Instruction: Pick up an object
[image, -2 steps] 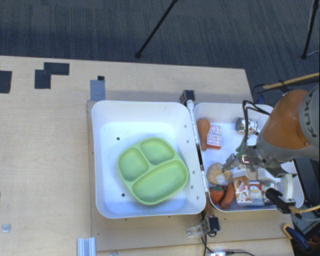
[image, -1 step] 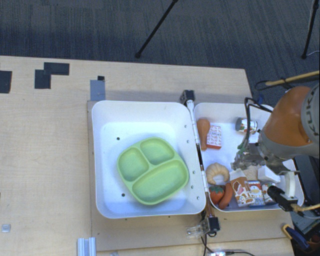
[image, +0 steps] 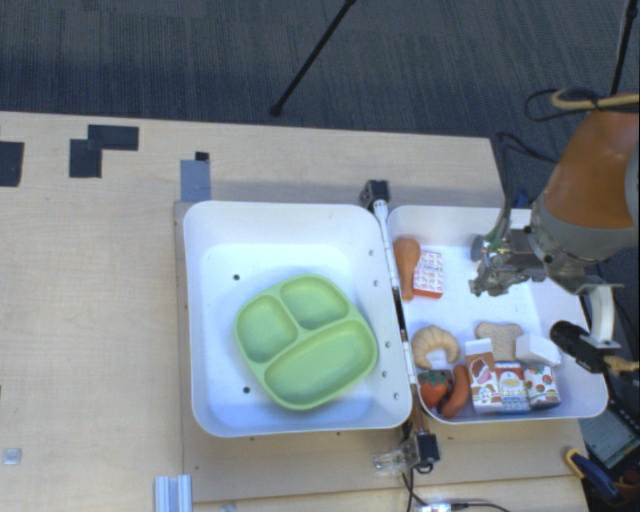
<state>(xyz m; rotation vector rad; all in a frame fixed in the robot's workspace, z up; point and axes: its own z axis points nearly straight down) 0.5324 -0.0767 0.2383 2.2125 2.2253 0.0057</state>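
Note:
My gripper (image: 492, 274) hangs over the right bin (image: 455, 222), above its bare middle, with nothing visible between its fingers. Below it in the bin lie a slice of toast (image: 498, 336), a croissant (image: 436, 345), a small red and white carton (image: 499, 384) and a strawberry-printed box (image: 541, 386). A carrot (image: 406, 261) and a small red and white packet (image: 429, 273) lie to the gripper's left. A tomato (image: 434, 384) and a sausage (image: 457, 392) sit at the bin's front left corner.
The left bin (image: 215, 240) holds a green divided plate (image: 306, 341). A clamp (image: 376, 192) stands at the back where the bins meet. A black part (image: 575, 343) juts over the right bin's right rim.

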